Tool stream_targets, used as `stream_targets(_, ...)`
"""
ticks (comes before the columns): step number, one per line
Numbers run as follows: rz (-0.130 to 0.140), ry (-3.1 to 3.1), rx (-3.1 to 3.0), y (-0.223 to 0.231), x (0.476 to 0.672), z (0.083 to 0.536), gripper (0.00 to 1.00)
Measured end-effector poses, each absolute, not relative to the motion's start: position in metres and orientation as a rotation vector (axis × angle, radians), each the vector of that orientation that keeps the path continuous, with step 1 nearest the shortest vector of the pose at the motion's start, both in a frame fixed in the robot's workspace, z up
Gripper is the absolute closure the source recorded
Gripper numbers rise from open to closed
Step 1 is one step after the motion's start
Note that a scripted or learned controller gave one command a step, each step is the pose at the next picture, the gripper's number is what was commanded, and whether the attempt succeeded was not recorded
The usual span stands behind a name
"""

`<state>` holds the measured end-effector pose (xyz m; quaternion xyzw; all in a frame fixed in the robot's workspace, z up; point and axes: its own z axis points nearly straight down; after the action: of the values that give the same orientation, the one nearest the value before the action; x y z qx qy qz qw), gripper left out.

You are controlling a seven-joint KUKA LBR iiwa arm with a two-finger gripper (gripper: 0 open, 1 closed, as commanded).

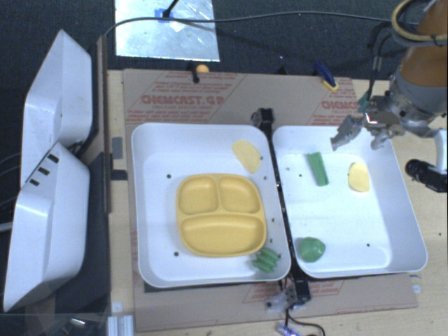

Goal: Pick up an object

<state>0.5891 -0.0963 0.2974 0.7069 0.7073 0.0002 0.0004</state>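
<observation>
Two shallow white bins are seen side by side on the table, the left bin [150,187] and the right bin [399,215] touching along their inner walls. The pincer [360,137] is held above the far edge of the right bin, near the table's right side; its two fingers are spread apart and nothing is seen between them. In the right bin a green stick [318,168] is laid toward the far edge, a pale yellow piece [359,177] is placed beside it nearer the right wall, and a green rounded object [311,248] is found at the near left corner. In the left bin a yellow divided tray [221,214] is set centrally, a pale yellow oval [246,155] lies by the far right corner, and a green ridged object [266,260] is seen at the near right corner.
</observation>
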Motion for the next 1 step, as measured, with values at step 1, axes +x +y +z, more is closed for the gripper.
stream_targets(1,0.001,2.221,2.22,-0.0963,0.5891,0.2974,0.0)
